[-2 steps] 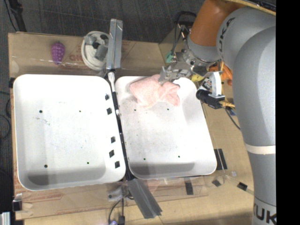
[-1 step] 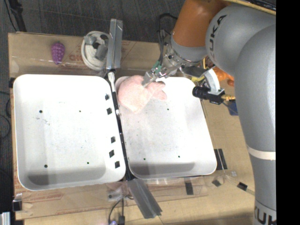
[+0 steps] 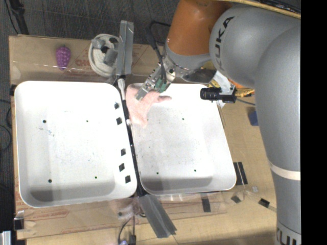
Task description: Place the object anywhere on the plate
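Arm [image 3: 276,86] is nearest me, a big grey link looming over the right bin's [image 3: 179,157] right side and covering the bench [image 3: 51,216] there. The orange band [image 3: 191,22] sits above the right bin's far edge.

Next, a grey bracket [image 3: 157,217] lies tilted on the bench, just off the right bin's near left corner. Black tape marks [image 3: 240,173] sit off its near right corner.

The right bin itself is white and shallow, with a speckled floor. The left bin [image 3: 66,137] butts against the right bin's left wall, and black clips [image 3: 122,152] run along the shared seam.

The pink object [image 3: 139,108], pale and soft-looking with an irregular outline, lies in the right bin's far left corner, against the left wall. I can't identify it.

The gripper [image 3: 152,87] hangs over that same far left corner, tip right at the pink object's far edge, touching or just above, can't separate them. I can't tell whether it is clenched, released or grasping the object. The view is too small and blurred there.

A black cylinder part [image 3: 217,94] sticks out over the right bin's far edge, near the far right corner.

Beyond the right bin's far left corner stands a grey post [image 3: 125,45]. A white roll [image 3: 102,52] is just left of the post. A small purple lumpy thing [image 3: 63,56] is farther left on the bench, well apart from the right bin.
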You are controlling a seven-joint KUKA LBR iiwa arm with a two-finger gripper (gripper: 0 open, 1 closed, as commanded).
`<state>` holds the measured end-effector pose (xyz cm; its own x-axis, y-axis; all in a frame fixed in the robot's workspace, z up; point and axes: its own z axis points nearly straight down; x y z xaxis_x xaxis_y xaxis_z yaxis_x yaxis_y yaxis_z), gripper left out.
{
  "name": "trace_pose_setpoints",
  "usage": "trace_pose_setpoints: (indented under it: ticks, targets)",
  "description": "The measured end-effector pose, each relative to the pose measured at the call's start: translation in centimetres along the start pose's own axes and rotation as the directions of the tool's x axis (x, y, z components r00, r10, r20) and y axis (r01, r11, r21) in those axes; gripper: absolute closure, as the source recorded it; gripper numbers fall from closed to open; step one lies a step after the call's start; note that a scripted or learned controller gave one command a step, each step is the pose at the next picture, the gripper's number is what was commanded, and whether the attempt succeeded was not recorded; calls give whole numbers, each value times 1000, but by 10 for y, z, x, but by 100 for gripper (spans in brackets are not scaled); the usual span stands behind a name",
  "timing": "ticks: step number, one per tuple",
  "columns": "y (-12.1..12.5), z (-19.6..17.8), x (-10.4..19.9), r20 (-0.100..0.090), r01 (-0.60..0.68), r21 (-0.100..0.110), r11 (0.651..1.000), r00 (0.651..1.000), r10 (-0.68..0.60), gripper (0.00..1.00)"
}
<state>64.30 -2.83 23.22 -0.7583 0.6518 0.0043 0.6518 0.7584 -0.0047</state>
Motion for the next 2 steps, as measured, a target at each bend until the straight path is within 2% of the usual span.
trace_pose_setpoints:
  ticks: [1,2]
  targets:
    - [43,9,29,1,391,-1,921,921,-391,100]
    - [76,17,68,2,649,-1,761,761,-649,100]
